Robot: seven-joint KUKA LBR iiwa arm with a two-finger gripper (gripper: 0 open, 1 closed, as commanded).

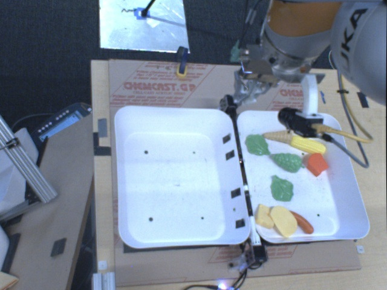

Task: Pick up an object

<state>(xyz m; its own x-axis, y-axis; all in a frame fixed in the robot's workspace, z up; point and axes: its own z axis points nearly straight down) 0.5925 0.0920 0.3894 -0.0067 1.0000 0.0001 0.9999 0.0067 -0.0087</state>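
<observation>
**A:** Note the gripper first. Where is it?

**B:** The gripper (243, 94) hangs off the grey-and-orange arm (302, 17), at the far end of the seam where the left bin (175, 162) meets the right bin (357, 213). It sits above the far rims, over the worktop (100, 180).

**A:** Open or closed? Holding anything?

**B:** I cannot tell. From this slant the wrist blocks the view, so neither its opening nor any hold on a thing can be read.

**A:** Candidates for the pick, all taken from the gripper?

**B:** All are in the right bin, nearer the camera than the gripper and to its right.
- The green leaf piece (257, 144) is the closest, just inside the bin wall and almost straight toward the camera from the gripper, but apart from it.
- The yellow corn cob (307, 144) lies further right at about the same depth.
- The second green piece (287, 161) is a little nearer the camera than those two, and the orange-red block (315, 164) is just beside it on the right.
- The third green piece (282, 188) is further from the gripper again, near the middle of the bin.
- The yellow pieces (275, 218) are farthest off, at the near edge and touching each other. The orange sausage-shaped piece (303, 223) lies against their right side.
</observation>
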